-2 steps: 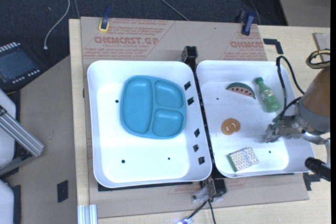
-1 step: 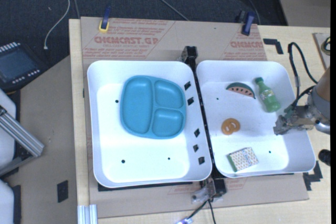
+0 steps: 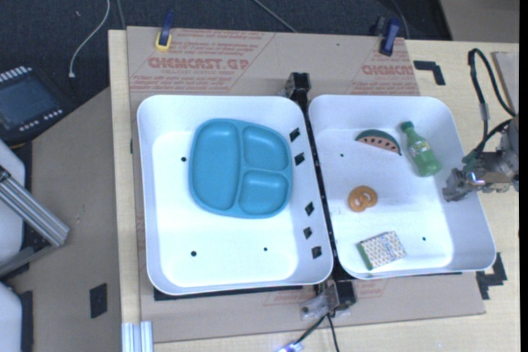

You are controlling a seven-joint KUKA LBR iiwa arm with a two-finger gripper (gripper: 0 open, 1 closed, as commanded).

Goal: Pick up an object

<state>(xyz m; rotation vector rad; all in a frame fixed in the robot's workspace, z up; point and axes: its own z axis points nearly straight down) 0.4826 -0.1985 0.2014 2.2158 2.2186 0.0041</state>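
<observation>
The right bin [image 3: 462, 247] holds a watermelon slice [image 3: 379, 142] near its back, with a green bottle [image 3: 421, 151] lying just to the right of it. An orange ring-shaped pretzel [image 3: 361, 199] sits near the bin's middle. A speckled green-and-white packet [image 3: 382, 249] lies close to the front wall. My gripper [image 3: 464, 182] hovers at the right bin's right rim, a short way right of and below the green bottle. It touches none of the objects.
A blue divided plate [image 3: 241, 167] lies in the left bin [image 3: 165, 260]. Black clips run along the divider between the bins [image 3: 311, 177]. Cables [image 3: 487, 86] hang at the bench's right side, and cardboard [image 3: 206, 62] lies under the bins.
</observation>
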